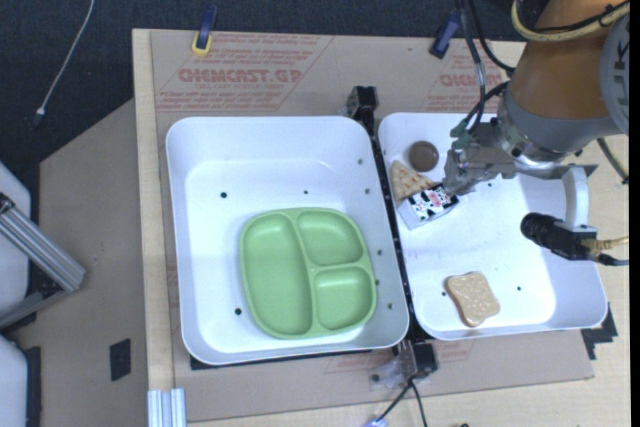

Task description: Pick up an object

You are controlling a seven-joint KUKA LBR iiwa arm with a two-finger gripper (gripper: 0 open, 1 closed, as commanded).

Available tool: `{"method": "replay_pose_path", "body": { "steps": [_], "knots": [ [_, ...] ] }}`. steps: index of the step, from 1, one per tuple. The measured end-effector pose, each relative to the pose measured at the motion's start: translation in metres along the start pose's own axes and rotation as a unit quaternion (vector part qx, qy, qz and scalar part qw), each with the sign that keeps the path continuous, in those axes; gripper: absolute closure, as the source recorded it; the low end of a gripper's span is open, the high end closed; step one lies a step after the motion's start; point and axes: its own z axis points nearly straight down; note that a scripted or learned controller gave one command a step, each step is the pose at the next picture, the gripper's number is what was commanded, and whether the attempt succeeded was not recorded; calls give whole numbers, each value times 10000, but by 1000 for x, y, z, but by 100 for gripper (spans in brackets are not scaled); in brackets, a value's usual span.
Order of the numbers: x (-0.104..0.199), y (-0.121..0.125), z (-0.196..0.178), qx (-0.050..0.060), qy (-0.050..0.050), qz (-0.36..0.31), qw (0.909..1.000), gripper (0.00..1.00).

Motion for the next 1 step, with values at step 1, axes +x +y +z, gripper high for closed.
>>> {"method": "replay_pose_path", "body": {
  "steps": [1],
  "knots": [
    [59, -7, 10, 5, 2, -6, 10000, 100]
  ]
}}
